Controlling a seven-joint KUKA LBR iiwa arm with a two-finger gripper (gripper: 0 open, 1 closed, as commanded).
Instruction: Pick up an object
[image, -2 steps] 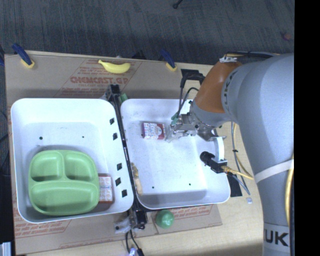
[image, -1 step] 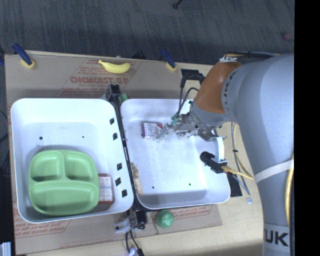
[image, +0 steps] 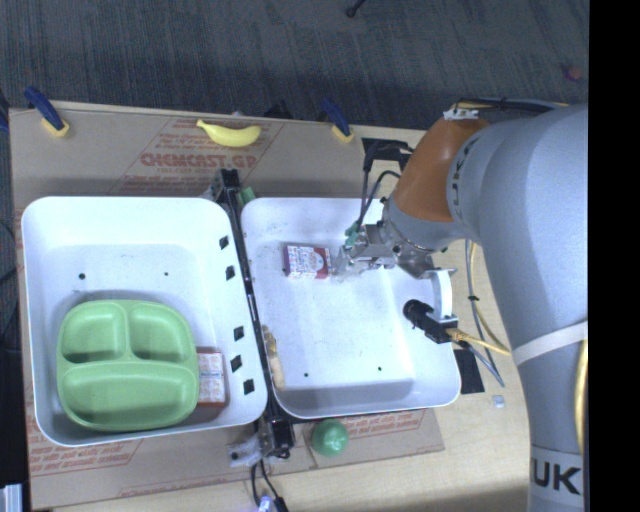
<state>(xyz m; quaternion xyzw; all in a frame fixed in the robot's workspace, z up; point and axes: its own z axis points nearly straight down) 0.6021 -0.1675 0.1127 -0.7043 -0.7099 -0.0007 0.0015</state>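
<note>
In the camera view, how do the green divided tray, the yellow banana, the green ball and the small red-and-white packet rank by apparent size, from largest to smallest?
1. Green divided tray, by far the largest.
2. Yellow banana.
3. Red-and-white packet.
4. Green ball.
Banana and packet look close in area, so their order is unsure. The gripper hides the packet's right end.

The cardboard sheet (image: 190, 160) reads "CHEMCAST GP"; the arm (image: 555, 478) shows "UK".

Small flat red-and-white printed packet (image: 306, 261) in the right white bin (image: 340, 385).
Lying flat on the bin floor, toward the far side, roughly midway across, long edge running left to right, apart from the bin walls.
</note>
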